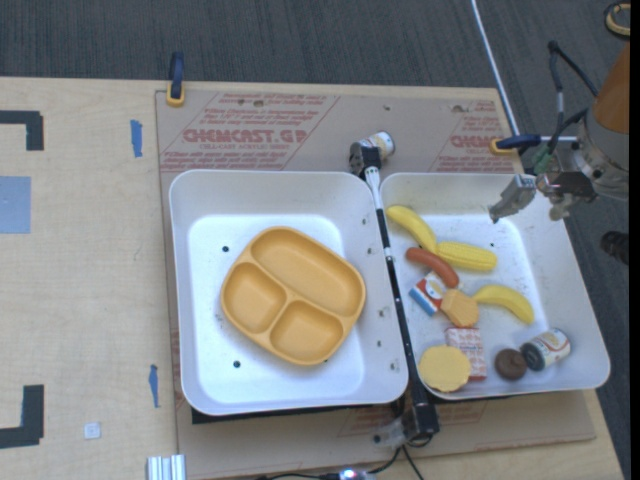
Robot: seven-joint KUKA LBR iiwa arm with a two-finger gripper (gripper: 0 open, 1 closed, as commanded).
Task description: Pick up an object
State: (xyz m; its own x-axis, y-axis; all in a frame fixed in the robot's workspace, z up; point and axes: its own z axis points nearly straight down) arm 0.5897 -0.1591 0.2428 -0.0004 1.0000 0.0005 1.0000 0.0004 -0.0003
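Arm at the right bin's far corner, with toy food lying below.

The gripper (522,196) hangs over the far right corner of the right bin (585,313); its fingers stand apart and nothing lies between them. In this bin lie a banana (411,225) near the divider, a corn cob (466,256) beside it, a sausage (431,264) just below these, a second banana (506,301) to the right, a small carton (428,295), a cracker (461,309), a wrapped packet (468,349), a yellow disc (444,368), a brown cookie (511,364) and a can (548,348) on its side near the right wall. The left bin (200,258) holds a yellow three-part plate (292,295).
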